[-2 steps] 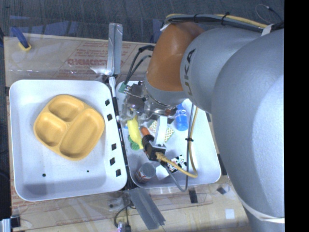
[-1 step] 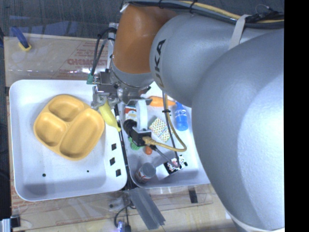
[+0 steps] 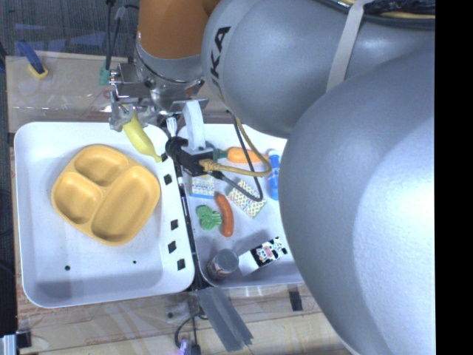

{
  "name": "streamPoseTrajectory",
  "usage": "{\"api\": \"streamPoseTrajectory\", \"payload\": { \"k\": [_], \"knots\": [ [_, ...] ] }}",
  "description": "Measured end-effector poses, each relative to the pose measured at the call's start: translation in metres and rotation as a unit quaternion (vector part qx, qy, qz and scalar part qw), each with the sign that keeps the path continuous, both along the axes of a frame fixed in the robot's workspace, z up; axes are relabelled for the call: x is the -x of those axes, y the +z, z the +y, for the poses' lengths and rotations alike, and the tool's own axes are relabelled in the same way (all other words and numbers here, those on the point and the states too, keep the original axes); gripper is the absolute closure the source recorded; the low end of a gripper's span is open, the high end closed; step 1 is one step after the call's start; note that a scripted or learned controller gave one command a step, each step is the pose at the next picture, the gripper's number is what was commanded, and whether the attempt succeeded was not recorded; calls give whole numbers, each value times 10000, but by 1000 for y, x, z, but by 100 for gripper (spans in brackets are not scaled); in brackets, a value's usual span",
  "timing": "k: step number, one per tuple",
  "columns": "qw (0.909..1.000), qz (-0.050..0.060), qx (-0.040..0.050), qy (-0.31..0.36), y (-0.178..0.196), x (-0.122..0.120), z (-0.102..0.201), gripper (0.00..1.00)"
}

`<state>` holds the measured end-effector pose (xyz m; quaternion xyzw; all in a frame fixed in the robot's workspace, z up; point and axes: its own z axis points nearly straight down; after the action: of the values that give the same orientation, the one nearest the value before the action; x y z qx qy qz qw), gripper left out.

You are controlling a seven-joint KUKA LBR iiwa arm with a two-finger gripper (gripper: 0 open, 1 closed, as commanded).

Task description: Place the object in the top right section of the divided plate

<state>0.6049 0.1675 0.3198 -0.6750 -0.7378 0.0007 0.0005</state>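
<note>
just past the divided plate's one o'clock edge, a yellow banana-shaped toy (image 3: pixel 141 138) hangs pinched in the claw (image 3: pixel 134 124), whose fingers are clamped on its upper end, over the left bin (image 3: pixel 44 272). it looks light, stiff and smooth, likely slick plastic, so a grip across the thick middle should serve best. one yellow divided plate (image 3: pixel 106 192) with three sections lies at nine o'clock of the second bin (image 3: pixel 244 279), which holds one sausage (image 3: pixel 225 214), one broccoli (image 3: pixel 208 217), one carrot (image 3: pixel 244 155) and a few other small items. two bins rest on the counter (image 3: pixel 111 324).
</note>
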Motion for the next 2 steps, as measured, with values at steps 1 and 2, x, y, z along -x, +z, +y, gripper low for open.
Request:
{"api": "streamPoseTrajectory", "payload": {
  "k": [1, 2],
  "knots": [
    [9984, 15, 1, 561, 9, 50, 11, 100],
    [9979, 16, 9, 653, -37, 64, 24, 100]
  ]
}}
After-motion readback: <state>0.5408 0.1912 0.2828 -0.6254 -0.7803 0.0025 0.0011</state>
